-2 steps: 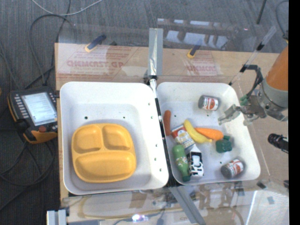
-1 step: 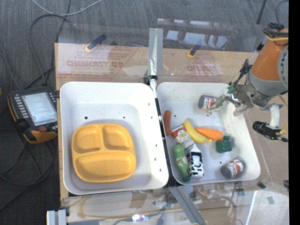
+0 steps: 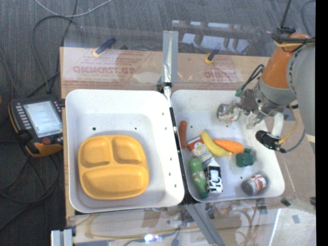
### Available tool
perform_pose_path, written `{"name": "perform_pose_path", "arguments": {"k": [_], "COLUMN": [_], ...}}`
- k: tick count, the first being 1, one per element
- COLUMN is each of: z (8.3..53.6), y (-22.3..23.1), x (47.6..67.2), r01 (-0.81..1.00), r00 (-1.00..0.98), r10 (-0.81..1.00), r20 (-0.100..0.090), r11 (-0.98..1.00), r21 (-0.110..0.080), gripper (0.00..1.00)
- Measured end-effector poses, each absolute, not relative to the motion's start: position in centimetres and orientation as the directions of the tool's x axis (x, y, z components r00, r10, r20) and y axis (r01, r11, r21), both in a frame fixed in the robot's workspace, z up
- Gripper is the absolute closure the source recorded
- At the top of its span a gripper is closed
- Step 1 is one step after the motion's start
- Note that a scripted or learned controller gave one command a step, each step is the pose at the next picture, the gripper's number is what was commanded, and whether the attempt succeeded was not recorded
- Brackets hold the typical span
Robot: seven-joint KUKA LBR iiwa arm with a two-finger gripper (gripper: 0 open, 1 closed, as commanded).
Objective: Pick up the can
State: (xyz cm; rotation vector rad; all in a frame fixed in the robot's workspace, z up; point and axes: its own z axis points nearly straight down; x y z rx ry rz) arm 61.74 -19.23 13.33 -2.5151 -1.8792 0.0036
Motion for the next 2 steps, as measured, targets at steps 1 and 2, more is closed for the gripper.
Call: {"name": "perform_pose_path", "arguments": {"k": [1,2], "z": [10.11,11.09], "y": [-20.53,-20.79], "x": [66.27,66.21], "r01": [0.897,0.897], "r00": [0.443,0.442], "r10": [0.897,0.897], "r20": [0.005,-0.003], "r11": [-0.443,-0.442], "r21": [0.006,0.008], "gripper": [0.0,1.0]}}
